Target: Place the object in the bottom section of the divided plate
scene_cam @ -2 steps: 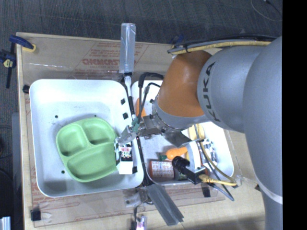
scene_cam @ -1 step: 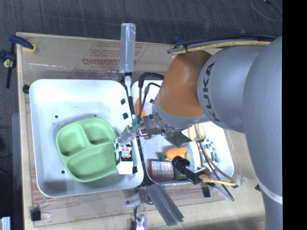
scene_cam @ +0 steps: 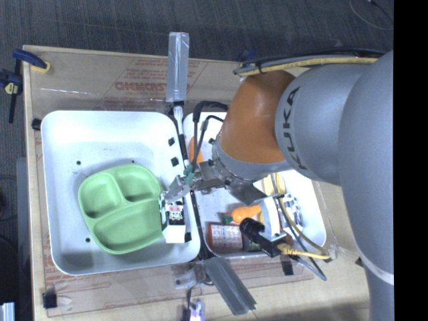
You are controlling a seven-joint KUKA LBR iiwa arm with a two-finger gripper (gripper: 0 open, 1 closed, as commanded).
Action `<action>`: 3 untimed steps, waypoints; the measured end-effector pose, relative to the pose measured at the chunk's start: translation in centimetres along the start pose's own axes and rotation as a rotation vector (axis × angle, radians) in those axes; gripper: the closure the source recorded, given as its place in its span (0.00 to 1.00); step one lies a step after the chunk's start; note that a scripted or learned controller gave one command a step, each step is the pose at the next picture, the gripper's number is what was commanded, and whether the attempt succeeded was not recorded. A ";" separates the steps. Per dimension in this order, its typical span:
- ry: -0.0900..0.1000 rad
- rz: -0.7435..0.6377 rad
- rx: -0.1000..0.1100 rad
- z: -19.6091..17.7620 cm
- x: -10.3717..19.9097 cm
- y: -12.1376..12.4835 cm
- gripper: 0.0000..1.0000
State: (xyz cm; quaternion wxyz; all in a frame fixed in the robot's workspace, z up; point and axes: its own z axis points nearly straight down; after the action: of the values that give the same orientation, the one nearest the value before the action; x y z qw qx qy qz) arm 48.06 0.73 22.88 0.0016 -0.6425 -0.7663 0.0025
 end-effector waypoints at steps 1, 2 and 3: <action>0.001 0.048 -0.005 -12.3 1.0 7.6 0.00; 0.001 0.038 0.000 -13.2 1.3 7.6 1.00; 0.000 -0.137 -0.006 -20.0 0.8 10.6 1.00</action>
State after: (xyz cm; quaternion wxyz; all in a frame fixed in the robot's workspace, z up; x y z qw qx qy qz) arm 58.48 3.42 42.80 -0.0001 -0.5886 -0.8084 0.0000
